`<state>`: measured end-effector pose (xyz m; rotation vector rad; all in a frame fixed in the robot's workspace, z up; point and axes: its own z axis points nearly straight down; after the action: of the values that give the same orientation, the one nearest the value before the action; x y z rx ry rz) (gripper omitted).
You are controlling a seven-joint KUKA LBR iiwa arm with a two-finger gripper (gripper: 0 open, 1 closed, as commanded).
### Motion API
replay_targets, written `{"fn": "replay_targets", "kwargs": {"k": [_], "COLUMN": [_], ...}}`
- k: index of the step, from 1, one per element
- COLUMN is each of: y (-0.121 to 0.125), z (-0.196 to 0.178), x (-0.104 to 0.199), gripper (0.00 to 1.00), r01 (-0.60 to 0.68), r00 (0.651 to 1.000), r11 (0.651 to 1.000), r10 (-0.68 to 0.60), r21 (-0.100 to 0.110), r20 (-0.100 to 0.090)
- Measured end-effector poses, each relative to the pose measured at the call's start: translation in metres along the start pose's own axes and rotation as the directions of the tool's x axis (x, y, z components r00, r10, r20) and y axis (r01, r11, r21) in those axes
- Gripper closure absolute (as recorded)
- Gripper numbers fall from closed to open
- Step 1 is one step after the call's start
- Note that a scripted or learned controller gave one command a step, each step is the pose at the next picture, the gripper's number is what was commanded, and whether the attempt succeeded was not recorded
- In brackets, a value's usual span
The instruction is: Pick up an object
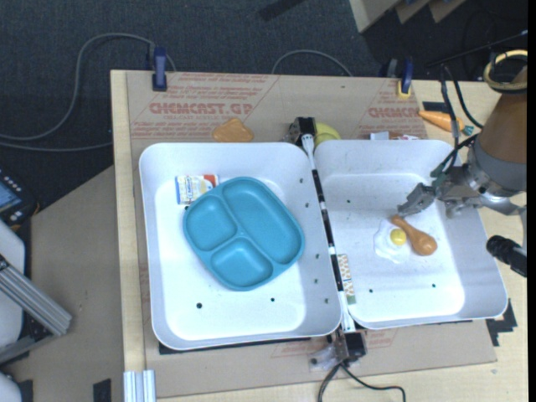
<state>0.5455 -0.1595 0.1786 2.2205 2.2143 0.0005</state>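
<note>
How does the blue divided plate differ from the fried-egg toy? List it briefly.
The blue divided plate lies in the left bin; the fried-egg toy lies in the right bin. The plate is far larger than the egg. The plate is plain blue with three compartments; the egg is white with a yellow yolk. Both lie flat on a bin floor.

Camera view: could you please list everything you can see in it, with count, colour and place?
Bins: two, white, side by side on the bench.
Divided plate: one, blue, in the left bin.
Small packet: one, white with red and blue, left bin, at the plate's upper left edge.
Fried egg toy: one, white with yellow yolk, in the right bin.
Brown piece: one, orange-brown, right bin, touching the egg.
Clamps: two, blue, at the board's far edge.
Orange piece: one, on the board behind the left bin.
Arm: one, grey with orange band, at the right.
Claw: one, dark grey, over the right bin.
</note>
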Motion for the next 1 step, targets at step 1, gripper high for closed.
{"fn": "replay_targets", "kwargs": {"k": [1], "y": [0.0178], "z": [0.0934], "x": [0.0159], "gripper": [0.00], "r01": [0.004], "r00": [1.000], "r11": [1.000], "r10": [-0.004], "r21": [0.009], "r20": [-0.006]}}
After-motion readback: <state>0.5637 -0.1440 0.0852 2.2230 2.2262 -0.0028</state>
